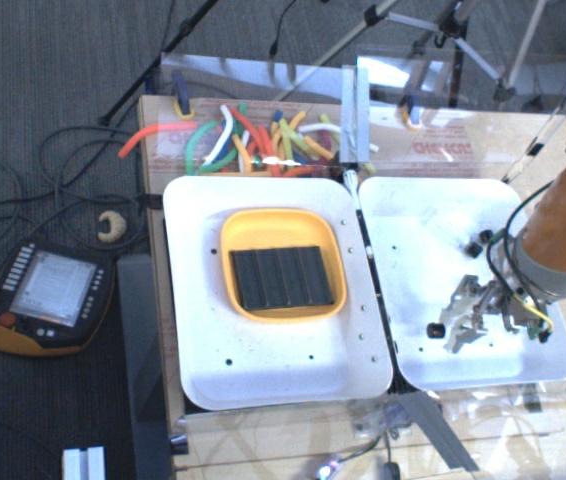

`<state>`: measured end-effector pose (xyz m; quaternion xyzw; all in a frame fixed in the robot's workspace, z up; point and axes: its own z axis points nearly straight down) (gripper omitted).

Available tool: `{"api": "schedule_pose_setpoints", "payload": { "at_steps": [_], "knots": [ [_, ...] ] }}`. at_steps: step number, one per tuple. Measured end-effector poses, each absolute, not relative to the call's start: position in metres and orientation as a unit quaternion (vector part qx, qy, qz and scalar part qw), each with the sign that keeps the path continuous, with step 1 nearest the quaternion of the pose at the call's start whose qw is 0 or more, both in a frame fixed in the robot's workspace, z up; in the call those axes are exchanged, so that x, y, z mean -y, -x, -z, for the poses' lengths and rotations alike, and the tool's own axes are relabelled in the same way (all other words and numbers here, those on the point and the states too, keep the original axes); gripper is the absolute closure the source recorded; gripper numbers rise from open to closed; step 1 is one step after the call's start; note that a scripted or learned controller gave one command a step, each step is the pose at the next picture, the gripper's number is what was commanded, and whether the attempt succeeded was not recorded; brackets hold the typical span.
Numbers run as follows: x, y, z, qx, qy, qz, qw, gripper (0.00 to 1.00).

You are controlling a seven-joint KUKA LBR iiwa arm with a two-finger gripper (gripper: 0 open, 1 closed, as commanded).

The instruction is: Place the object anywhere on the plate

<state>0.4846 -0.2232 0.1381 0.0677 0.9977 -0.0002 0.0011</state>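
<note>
A yellow plate [235, 236] lies in the middle of the left white bin [263, 368]. On it rests a dark grey ribbed rectangular block [281, 278], lying flat and covering most of the plate's floor. My gripper [460, 323] hangs low over the right white bin [413, 228], toward its front right part, well apart from the plate and the block. No object shows in the gripper. The grey arm with its orange band [563, 223] comes in from the right edge.
A tangle of coloured tubes [253, 143] lies behind the left bin. A raised seam [368, 268] divides the two bins. A teach pendant [48, 293] sits on the floor to the left. Tripod legs [433, 18] stand behind the bench.
</note>
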Motion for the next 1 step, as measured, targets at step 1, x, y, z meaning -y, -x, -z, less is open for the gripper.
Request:
{"api": "schedule_pose_setpoints", "payload": {
  "at_steps": [1],
  "knots": [
    [0.2227,-0.4864,-0.2973,-0.998,0.062,0.0001,0.003,1.0]
  ]
}}
